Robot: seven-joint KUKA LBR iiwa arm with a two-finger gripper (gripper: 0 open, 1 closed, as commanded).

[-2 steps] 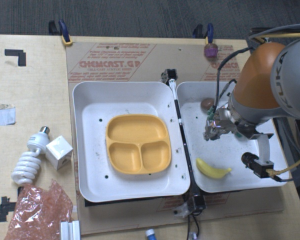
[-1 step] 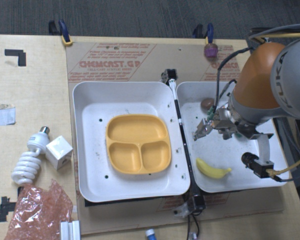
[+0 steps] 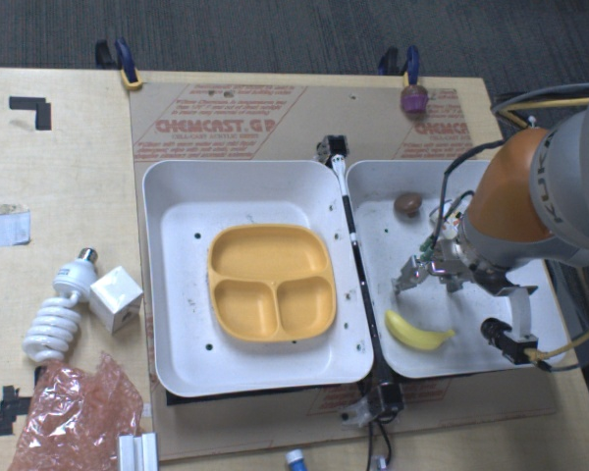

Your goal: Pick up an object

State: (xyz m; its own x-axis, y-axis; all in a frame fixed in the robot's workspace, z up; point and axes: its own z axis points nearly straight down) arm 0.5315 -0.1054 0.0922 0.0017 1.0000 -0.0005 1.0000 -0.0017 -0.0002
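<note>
A yellow banana (image 3: 417, 333) lies near the front of the right bin (image 3: 373, 186). Close to that bin's back wall rests a small brown round object (image 3: 407, 204). My gripper (image 3: 412, 274) hangs low over the bin floor between the two, a little above and behind the banana, with nothing visibly held. The grey arm with its orange band (image 3: 510, 199) covers the bin's right half.
The left bin (image 3: 177, 214) holds a yellow divided plate (image 3: 272, 283). A purple item (image 3: 414, 98) sits on the board behind the right bin. A spiral light bulb (image 3: 59, 312), a white cube (image 3: 116, 297) and a crumpled plastic bag (image 3: 74, 420) lie left of the bins.
</note>
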